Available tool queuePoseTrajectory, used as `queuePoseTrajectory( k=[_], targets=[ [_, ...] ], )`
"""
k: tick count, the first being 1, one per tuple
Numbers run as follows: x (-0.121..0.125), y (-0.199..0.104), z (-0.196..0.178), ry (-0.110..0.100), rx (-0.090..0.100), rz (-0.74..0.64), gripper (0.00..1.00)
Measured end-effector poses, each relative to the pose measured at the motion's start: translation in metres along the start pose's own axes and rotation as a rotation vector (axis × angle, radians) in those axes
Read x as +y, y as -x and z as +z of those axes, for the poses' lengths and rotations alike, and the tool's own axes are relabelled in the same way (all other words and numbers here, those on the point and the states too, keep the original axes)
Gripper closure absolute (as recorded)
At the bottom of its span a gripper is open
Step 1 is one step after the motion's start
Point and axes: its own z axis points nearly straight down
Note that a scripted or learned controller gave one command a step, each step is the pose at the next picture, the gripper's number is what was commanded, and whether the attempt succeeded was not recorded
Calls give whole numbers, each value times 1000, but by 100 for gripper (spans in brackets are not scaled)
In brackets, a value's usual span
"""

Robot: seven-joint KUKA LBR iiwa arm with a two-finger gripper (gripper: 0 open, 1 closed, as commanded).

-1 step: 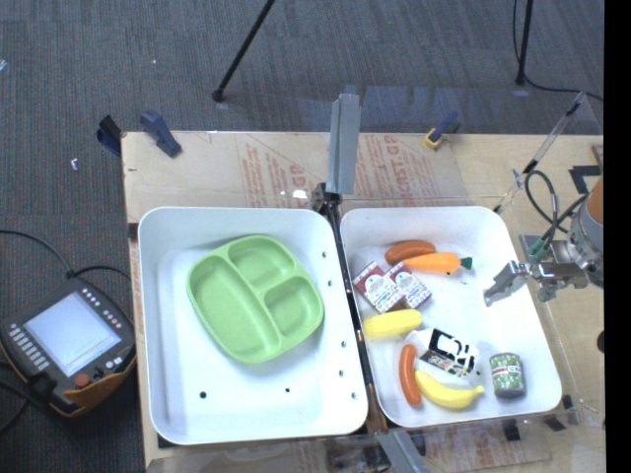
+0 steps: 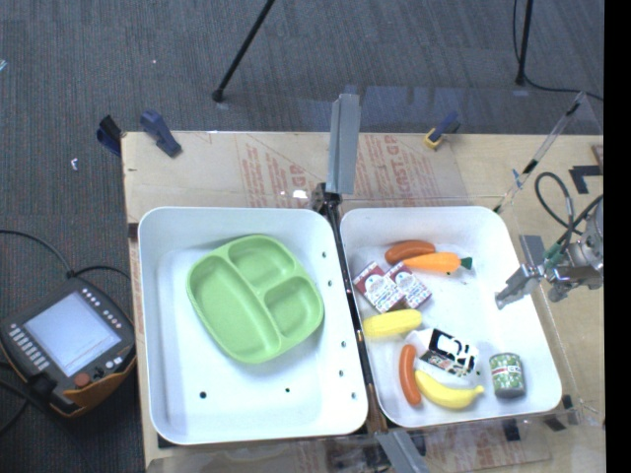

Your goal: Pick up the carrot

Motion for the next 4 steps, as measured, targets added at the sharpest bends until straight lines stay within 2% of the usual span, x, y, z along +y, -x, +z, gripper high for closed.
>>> queuePoseTrajectory(
  k=[1, 2, 3, 4],
  targets=[
    [37, 3, 45, 10, -3, 63, 0],
    [97, -4, 114, 12, -2, 109, 0],
    [121, -13, 155, -1, 1, 101, 0],
    [134, -27, 155, 0, 0, 436, 0]
  ],
)
